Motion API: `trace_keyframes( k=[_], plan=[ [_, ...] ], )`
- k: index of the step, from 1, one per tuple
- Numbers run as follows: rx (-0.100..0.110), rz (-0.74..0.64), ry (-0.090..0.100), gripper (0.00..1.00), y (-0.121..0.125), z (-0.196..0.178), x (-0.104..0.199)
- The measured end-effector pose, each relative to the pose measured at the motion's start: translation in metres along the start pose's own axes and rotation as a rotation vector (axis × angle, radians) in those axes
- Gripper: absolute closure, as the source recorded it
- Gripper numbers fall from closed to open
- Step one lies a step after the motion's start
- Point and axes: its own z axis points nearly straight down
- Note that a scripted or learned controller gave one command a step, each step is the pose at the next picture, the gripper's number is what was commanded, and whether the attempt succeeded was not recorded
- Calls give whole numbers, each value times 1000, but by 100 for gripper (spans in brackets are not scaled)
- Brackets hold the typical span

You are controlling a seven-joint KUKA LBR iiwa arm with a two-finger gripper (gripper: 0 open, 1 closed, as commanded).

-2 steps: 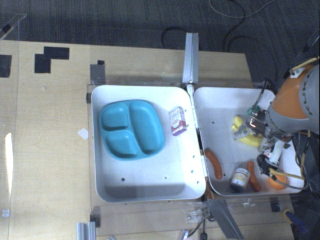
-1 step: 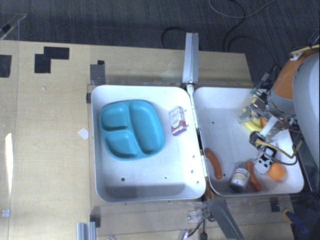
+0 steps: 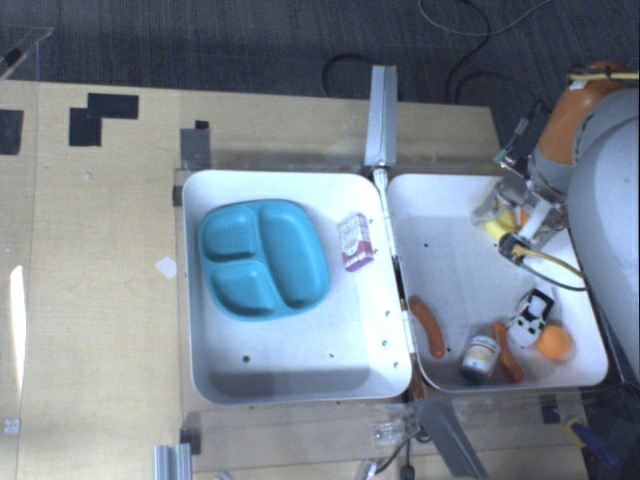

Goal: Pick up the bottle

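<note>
A pale wooden table (image 3: pixel 90 298) fills most of the view, with black tape marks (image 3: pixel 100 116) at its far left. Beyond its far edge lies dark grey carpet (image 3: pixel 200 18), crossed by thin cables (image 3: pixel 470 13). A metal bracket (image 3: pixel 381 118) stands upright at the table's far side. Glare streaks the left edge (image 3: pixel 17 303). Light is even and soft.

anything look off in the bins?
Nothing spilled or damaged. The small brown bottle with a white label stands in the right white bin, crowded by two red sausages. The end effector sits apart from it.
</note>
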Motion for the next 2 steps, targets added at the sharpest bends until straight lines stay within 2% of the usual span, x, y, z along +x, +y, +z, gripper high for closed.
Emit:
trace_keyframes(
  k=[1, 2],
  plan=[
    [-24, 82, 16, 0, 0, -40, -7],
    [-19, 142, 23, 0, 7, -23, -2]
  ],
)
